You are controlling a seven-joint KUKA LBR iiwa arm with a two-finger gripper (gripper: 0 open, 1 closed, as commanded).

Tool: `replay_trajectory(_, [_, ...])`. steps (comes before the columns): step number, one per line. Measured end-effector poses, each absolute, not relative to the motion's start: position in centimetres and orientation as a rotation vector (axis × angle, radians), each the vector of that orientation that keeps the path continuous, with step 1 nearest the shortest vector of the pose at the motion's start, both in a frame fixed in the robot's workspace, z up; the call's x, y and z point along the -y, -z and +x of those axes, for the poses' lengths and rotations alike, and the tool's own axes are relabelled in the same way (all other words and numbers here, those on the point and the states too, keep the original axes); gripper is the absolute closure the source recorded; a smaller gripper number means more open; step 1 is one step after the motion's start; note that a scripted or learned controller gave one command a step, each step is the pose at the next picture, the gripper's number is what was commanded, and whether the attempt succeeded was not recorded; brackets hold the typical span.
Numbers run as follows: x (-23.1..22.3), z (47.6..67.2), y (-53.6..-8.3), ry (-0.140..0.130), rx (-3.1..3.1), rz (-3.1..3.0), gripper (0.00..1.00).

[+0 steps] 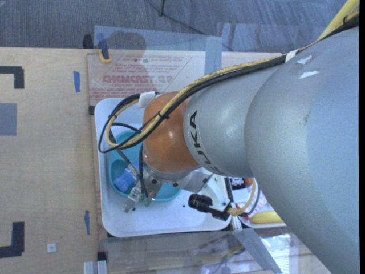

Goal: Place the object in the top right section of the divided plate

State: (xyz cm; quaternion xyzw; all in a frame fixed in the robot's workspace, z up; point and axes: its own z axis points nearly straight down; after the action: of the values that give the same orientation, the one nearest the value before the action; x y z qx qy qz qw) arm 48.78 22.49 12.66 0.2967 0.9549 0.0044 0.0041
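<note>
Plate [117, 167]: smooth blue plastic, round.

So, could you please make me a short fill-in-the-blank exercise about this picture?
1. The divided plate in the bin is ____ in colour.
2. The band above the arm's wrist is ____.
3. A small ____ object lies on the plate.
4. The bin is ____ in colour.

Missing words: blue; orange; blue; white
</note>
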Motion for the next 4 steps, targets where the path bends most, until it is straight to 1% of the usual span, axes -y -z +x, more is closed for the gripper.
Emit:
replay_trajectory(1, [-22.4,48.8,-13.5,-0.013,-2.992,0.933,1.00])
replay_trajectory(2, [-22.6,57.6,-27.5,0.000,-2.979,0.995,1.00])
replay_trajectory(3, [-21.8,50.7,-13.0,0.000,-3.077,0.639,1.00])
replay_trajectory(4, [-22.5,54.0,-19.9,0.000,-3.074,0.649,1.00])
